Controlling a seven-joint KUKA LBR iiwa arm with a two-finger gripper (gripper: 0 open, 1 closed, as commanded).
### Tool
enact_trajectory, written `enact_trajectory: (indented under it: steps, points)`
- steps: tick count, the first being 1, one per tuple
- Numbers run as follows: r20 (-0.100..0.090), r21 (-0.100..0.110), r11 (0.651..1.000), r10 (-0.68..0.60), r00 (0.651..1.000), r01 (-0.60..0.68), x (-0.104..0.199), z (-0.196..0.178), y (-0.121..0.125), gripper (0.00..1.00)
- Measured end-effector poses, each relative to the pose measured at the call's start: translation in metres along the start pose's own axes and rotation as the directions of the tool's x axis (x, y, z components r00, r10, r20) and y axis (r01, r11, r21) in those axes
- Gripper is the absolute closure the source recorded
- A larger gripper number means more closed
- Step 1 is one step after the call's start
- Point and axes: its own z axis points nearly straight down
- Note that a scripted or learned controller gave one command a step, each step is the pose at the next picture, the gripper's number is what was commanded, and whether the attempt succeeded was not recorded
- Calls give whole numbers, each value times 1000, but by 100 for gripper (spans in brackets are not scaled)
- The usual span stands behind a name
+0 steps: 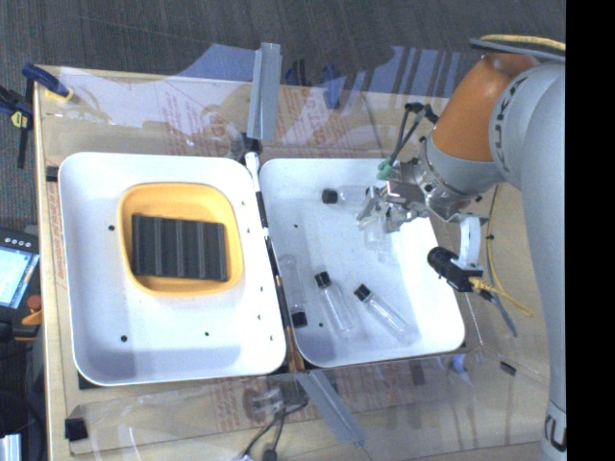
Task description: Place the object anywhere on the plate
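A yellow plate [179,198] lies in the left bin [86,286], and a dark ridged block [181,248] rests on its middle. In the right bin [423,325] lie two clear vials with black caps, one [332,303] near the middle front and one [382,310] to its right. A small black cap [330,197] sits near the bin's back. My gripper [381,211] hangs low over the back right part of the right bin, right of the black cap and behind the vials. Its metal parts blur together.
A small dark piece [298,319] lies by the right bin's left wall. A black cable plug [450,267] and wires hang over that bin's right rim. The divider ridge [269,257] runs between the bins. Clamps and a screen stand at the bench's left edge.
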Motion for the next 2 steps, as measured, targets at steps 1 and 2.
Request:
enact_trajectory:
  steps: [1, 2]
  points:
    - [1, -1, 977, -212, 977, 212, 27, 16, -6, 100]
    - [3, -1, 924, -382, 924, 382, 61, 1, 9, 100]
